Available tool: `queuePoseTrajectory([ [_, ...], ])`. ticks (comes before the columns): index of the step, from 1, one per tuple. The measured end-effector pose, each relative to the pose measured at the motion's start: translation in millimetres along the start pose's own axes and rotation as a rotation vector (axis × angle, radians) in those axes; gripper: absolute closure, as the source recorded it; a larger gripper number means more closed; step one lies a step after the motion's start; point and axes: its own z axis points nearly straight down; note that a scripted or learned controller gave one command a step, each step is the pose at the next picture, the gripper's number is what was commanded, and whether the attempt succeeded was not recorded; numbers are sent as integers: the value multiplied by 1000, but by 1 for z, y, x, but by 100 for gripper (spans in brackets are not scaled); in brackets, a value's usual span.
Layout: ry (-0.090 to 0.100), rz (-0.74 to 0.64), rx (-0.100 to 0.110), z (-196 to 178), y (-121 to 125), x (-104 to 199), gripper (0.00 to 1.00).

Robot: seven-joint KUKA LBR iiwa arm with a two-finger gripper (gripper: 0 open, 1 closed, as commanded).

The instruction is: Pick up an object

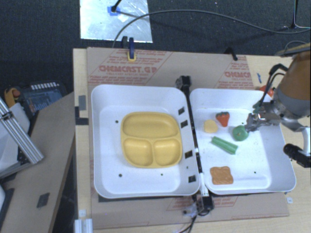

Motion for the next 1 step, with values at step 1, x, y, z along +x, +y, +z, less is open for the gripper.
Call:
queuePoseTrajectory([
  [1,2,-8,0,5,13,47,100],
])
